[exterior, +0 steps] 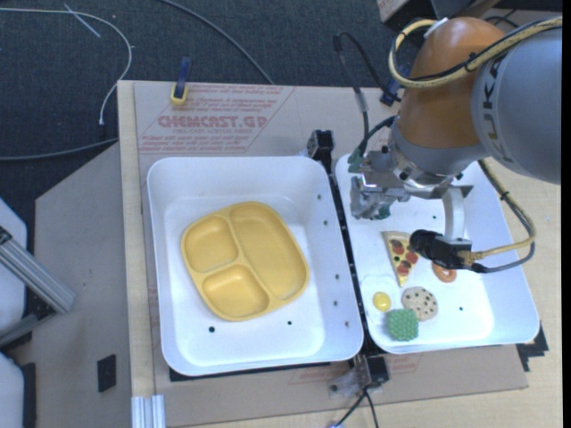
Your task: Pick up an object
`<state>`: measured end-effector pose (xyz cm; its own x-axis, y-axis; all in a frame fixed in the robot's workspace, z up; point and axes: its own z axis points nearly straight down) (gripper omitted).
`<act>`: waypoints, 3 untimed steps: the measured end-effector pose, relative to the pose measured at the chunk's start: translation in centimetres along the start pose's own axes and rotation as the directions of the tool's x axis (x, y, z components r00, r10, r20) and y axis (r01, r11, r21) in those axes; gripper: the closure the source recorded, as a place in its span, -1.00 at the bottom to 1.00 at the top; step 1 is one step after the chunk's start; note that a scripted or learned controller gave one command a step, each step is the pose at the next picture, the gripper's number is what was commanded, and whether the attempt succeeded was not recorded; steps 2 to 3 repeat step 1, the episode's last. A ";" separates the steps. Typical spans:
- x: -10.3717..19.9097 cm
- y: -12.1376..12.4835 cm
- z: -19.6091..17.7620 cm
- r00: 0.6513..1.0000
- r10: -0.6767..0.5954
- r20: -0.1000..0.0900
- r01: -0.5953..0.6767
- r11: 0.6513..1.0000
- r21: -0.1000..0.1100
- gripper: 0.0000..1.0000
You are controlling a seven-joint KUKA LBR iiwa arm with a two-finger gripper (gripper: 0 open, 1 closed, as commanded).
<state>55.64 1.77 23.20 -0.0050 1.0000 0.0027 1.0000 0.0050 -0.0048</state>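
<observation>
My gripper [371, 200] hangs low over the far left part of the right bin [508, 315], under the grey arm with its orange band. A toy pizza slice [401, 255] lies just in front of it, to its right. Nearer the front edge sit a small yellow piece [382, 301], a chocolate-chip cookie [419, 302] and a green knobbly ball [402, 325]. A small reddish-brown piece [445, 274] lies to the right of the pizza slice. I see nothing held in the gripper.
The left bin [169, 194] holds a yellow divided plate [244, 259] at its middle. A ridge with a black clamp [320, 141] at its far end separates the two bins. Cardboard lies under the bins, and a blue and yellow clip [182, 86] sits at its far edge.
</observation>
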 end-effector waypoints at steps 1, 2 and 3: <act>5.7 -2.5 0.9 1.000 0.000 0.000 0.000 1.000 0.000 1.00; 5.7 -2.5 0.9 1.000 0.000 0.000 0.000 1.000 0.000 1.00; 5.7 -2.5 0.9 1.000 0.000 0.000 0.000 1.000 0.000 1.00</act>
